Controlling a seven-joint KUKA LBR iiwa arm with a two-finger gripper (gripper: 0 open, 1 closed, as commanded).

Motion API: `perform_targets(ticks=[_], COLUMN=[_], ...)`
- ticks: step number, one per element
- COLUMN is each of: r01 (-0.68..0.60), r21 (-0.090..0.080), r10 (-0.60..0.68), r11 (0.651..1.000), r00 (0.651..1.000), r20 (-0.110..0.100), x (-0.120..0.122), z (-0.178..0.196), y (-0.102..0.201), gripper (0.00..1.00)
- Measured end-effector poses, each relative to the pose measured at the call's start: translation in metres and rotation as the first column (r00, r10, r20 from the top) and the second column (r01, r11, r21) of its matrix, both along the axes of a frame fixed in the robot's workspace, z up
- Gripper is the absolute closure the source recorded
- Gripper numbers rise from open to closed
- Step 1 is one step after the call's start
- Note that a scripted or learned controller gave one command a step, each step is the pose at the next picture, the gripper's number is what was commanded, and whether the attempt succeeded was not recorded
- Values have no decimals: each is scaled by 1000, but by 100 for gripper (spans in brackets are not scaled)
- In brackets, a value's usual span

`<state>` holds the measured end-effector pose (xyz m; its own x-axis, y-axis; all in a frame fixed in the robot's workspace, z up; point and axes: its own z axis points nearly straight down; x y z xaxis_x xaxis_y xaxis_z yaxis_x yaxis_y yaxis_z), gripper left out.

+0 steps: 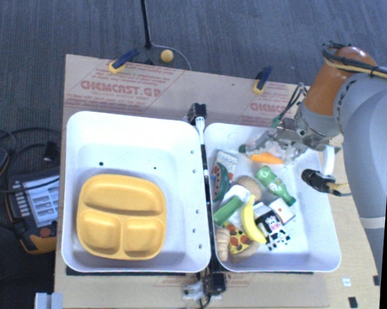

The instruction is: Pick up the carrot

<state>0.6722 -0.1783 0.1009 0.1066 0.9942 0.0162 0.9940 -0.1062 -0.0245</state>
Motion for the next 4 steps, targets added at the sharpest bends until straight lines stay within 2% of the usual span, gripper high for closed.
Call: perform_targets(ticks=[1,2,3,4], r01=[257,254,101,99], r21=[-15,-17,-27,-24], r10=[-256,-253,-99,-98], r11=[966,967,995,995], r00=[966,967,994,994], r20=[30,32,44,38], x=[-36,-35,-71,-72], z=[-12,-2,-9,-11], y=[18,18,30,32], gripper=[0,100,100,0])
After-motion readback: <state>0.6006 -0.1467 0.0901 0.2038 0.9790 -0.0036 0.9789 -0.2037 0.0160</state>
